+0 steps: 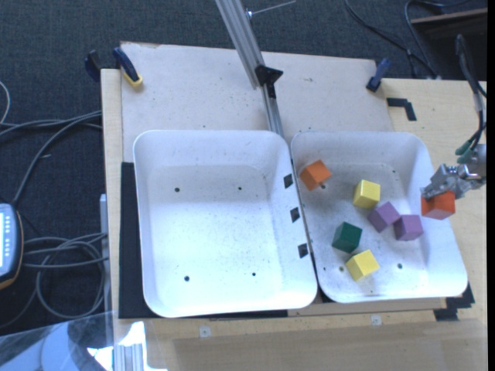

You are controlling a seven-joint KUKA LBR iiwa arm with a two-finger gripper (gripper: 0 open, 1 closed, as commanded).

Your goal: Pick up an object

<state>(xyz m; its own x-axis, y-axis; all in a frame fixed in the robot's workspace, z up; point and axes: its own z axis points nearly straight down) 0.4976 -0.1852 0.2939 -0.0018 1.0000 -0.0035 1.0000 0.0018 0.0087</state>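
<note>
camera view | gripper (447, 185) at right bin's (418, 151) right rim, clenched on a red block (438, 205); block raised over rim | inside bin: orange block (314, 174) far left; green block (347, 236) near middle

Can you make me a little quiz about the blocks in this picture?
1. True or false: the gripper has a red-orange block between its fingers.
2. How many yellow blocks lie in the right bin? A) one B) two C) three
3. Which block lies nearest the left bin?

Key: 1 true. 2 B: one yellow block and another. 3 the orange block.
</note>
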